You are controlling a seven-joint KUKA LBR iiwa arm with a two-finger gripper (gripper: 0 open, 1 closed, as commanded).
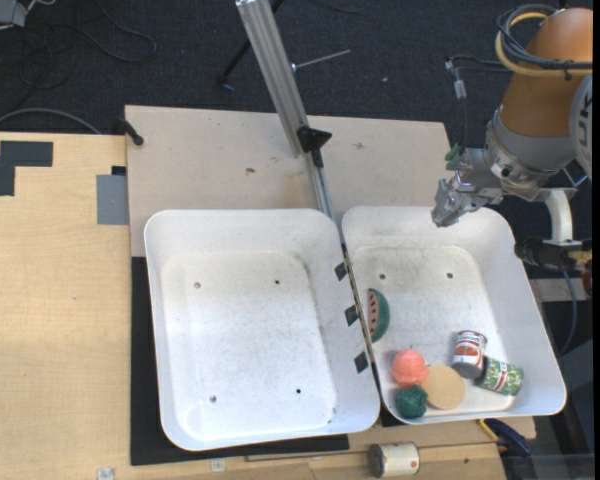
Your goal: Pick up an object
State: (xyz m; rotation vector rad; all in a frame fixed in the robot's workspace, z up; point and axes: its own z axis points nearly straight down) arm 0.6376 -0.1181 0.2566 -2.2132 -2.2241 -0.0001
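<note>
Looking at the right bin [500, 238], you find the objects crowded in its near corner: a small red-and-white can [468, 350] leaning on a green-labelled bottle [501, 376], a flat tan disc [444, 387], a round orange-pink ball [410, 366] and a dark green lump [412, 401]. A watermelon slice toy [377, 314] (red flesh, green rind) rests against the bin's left wall. Both bins are smooth white plastic with rounded corners; the left bin [170, 268] sits alongside. Your gripper [448, 208] hangs over the right bin's far rim, well apart from the objects; whether it is wide or narrow, you cannot tell.
</note>
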